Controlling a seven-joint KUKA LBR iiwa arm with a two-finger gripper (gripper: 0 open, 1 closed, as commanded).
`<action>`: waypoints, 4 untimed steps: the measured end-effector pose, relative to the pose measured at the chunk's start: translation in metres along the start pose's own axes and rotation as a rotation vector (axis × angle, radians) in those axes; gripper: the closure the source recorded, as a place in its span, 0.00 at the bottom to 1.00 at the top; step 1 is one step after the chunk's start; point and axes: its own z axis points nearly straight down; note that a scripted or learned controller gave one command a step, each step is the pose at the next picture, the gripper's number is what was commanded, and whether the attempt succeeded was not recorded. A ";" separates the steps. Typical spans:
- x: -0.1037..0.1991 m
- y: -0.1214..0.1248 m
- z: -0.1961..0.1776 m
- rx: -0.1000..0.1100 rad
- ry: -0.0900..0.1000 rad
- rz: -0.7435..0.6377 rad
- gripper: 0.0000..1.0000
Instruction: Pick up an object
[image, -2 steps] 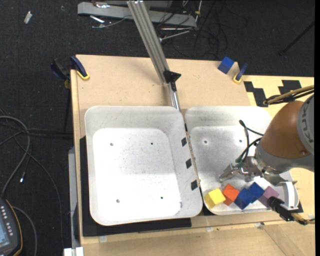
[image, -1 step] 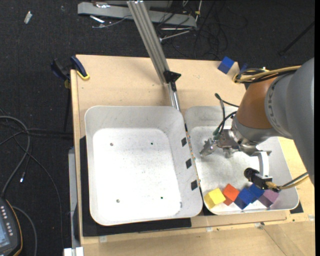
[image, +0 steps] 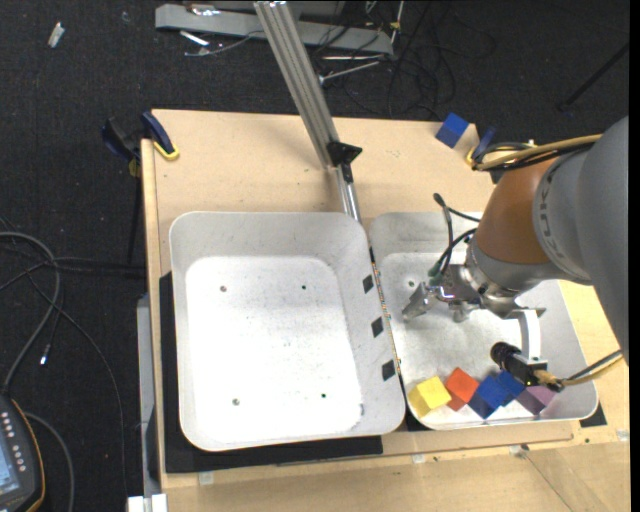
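Arm (image: 560, 215) cut off right; purple block (image: 538, 399) half-hidden.

Even, bright overhead light; soft shadows under the bins' rims. Focus slightly soft and grainy. Mild glare on the left bin (image: 265, 330).

I'm watching through a single camera mounted above the bench (image: 260, 150), looking down at a slant on the two white bins (image: 190, 300). It's sitting far enough back that I'm seeing dark floor beyond the bench, while the arm (image: 560, 215) is reaching in from the bins' right.
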 end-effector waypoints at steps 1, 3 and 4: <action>0.000 0.001 -0.010 -0.002 0.000 -0.002 1.00; 0.000 0.001 -0.030 -0.003 -0.001 -0.006 1.00; -0.055 -0.007 0.001 0.000 -0.001 0.006 1.00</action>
